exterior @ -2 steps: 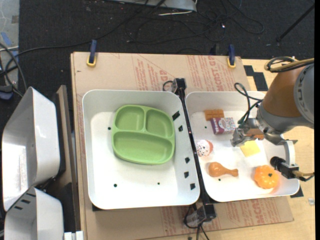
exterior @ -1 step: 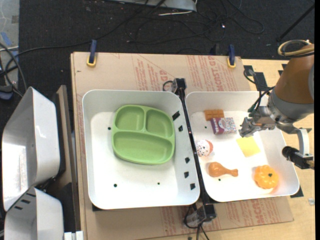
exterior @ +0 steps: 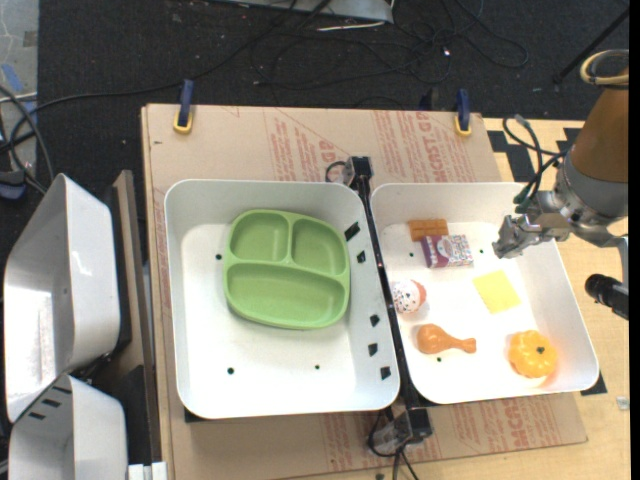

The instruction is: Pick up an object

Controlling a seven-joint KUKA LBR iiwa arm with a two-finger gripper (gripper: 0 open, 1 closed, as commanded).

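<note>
I watch the gripper (exterior: 512, 236) hover at the right bin's (exterior: 585, 340) far edge; whether the jaws are wide or narrow I cannot tell. The yellow square (exterior: 497, 291) lies nearest, just below the jaws toward the camera, flat and apart from the purple box (exterior: 449, 251) to its left.

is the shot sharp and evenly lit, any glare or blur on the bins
Camera view: even, soft light, faint shadows; white right bin is bright but not blown out; green tray crisp; end effector slightly soft; dark floor behind is dim.
</note>
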